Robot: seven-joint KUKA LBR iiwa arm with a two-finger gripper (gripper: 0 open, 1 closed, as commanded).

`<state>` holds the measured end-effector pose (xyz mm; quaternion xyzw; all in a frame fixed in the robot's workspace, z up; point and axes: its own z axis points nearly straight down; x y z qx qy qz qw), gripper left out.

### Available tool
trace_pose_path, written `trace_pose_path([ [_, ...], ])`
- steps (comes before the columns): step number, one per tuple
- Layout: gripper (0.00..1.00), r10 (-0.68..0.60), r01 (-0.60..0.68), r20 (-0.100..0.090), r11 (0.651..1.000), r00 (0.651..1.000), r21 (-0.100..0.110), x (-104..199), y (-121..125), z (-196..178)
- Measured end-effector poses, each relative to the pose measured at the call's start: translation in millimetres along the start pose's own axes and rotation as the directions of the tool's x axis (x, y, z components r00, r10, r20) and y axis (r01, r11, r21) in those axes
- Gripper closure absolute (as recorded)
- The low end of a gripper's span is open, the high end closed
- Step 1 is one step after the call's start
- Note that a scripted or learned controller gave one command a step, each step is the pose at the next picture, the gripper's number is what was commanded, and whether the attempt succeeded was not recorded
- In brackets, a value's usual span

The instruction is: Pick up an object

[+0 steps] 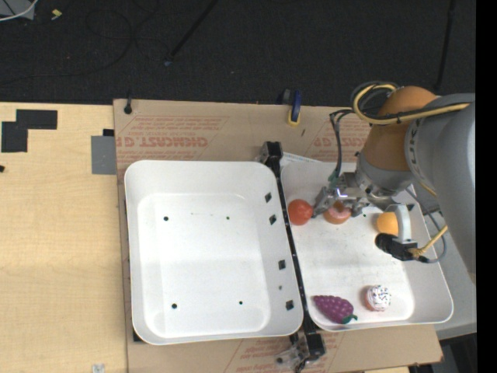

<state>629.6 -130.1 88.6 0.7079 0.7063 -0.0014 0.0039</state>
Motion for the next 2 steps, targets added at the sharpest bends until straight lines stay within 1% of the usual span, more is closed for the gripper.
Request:
trace_pose_path([
  [1,1.00,0.001,-0.001,-0.005,1.000,1.000,0.006,1.0,-0.7,-8.9],
  [2,1.00,-0.007,0.007,-0.008,1.000,1.000,0.000,83.5,15.6,-128.6],
])
